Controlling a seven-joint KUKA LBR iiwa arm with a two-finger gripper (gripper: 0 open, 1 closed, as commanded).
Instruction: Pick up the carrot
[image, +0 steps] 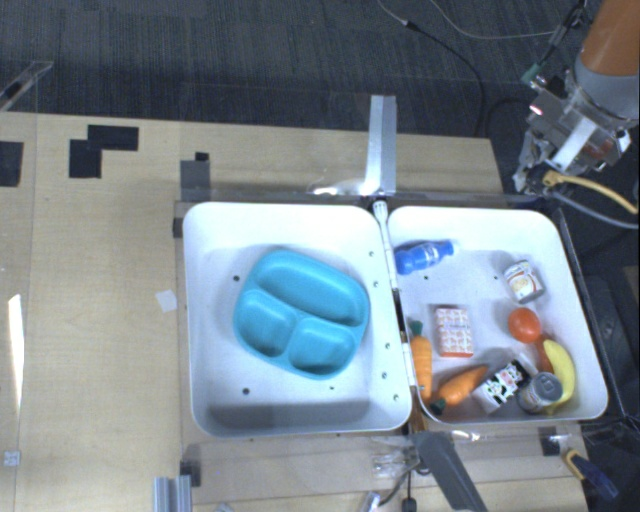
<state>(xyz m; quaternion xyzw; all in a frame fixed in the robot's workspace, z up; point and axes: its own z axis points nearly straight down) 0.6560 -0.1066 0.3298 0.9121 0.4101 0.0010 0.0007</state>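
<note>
your gripper sits off the upper right corner of the right bin, outside its rim and over the dark bench edge, with the orange band of the arm just above it. you cannot tell from this angle how the gripper is set.

the carrot lies well down and to the left of the gripper, in the right bin's lower left corner, upright against the wall that divides the two bins. a second, stubbier carrot lies tilted just beside it, their lower ends close together.

between the gripper and the carrots you have a blue bottle on its side, and a small box with a red and white pattern; its print is too small to read. below the gripper, along the bin's right side, sit a small jar, a tomato, a banana, a can and a black-and-white carton, whose lettering is not legible either.

far left of the gripper, the left bin holds a blue divided tray.
</note>
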